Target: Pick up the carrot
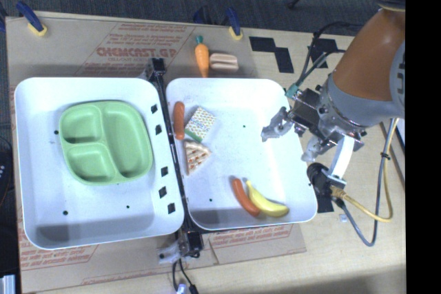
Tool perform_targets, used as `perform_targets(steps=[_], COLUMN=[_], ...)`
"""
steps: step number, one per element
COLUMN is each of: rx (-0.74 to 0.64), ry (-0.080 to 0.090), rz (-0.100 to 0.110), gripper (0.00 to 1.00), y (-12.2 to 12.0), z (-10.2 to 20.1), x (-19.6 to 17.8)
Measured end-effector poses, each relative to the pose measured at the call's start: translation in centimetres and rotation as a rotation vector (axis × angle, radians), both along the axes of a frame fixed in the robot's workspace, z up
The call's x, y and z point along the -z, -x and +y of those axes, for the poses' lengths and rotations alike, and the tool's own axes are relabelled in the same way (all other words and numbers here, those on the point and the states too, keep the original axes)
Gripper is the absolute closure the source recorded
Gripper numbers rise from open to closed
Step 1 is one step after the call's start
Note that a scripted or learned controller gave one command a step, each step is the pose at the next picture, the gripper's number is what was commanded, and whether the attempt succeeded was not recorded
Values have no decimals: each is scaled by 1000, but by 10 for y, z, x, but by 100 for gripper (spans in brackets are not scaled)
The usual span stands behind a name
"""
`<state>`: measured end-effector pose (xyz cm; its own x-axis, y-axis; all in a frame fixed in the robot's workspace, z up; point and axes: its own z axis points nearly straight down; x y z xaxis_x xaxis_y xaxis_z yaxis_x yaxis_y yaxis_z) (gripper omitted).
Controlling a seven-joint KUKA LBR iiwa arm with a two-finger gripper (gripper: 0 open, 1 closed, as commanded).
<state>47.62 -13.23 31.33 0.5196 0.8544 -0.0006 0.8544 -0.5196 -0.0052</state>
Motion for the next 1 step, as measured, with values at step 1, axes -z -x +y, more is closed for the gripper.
perform_targets(steps=[1], rx=[-52], ry=[0], rz=[2], gripper=[0], y=[1], z=[75], x=[123])
